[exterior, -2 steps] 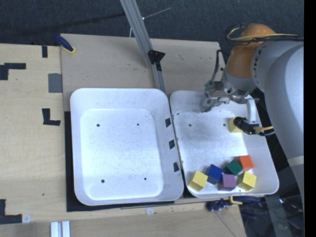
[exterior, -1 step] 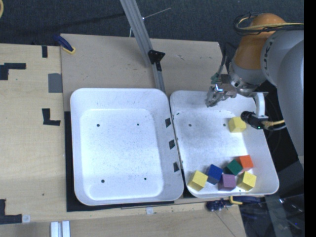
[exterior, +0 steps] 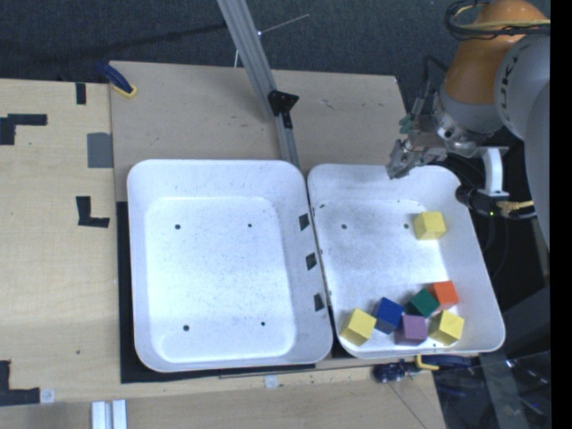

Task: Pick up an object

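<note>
The arm (exterior: 500, 70), grey with an orange band, enters from the right. Its pincer (exterior: 399, 166) hangs over the far edge of the right bin (exterior: 375, 239), close to that bin's far rim. Whether the pincer is spread or pressed together cannot be told at this size, and nothing is seen gripped in it.

Contents of the right bin: one yellow cube (exterior: 430, 225) lies alone toward the right wall, nearer to the viewer than the pincer and a little to its right, apart from it. The remaining blocks are gathered in the near right corner, well apart from the pincer: a yellow block (exterior: 359, 326) on the left of the group, a blue block (exterior: 389, 314) just beside it, a purple block (exterior: 413, 328), a green block (exterior: 424, 302), an orange block (exterior: 444, 292) and a further yellow block (exterior: 450, 326) at the right end. Several of these touch or nearly touch one another.

The left bin (exterior: 214, 266) stands side by side with the right bin on the worktop (exterior: 179, 114). A slanted metal bar (exterior: 255, 56) crosses the far part of the worktop.
</note>
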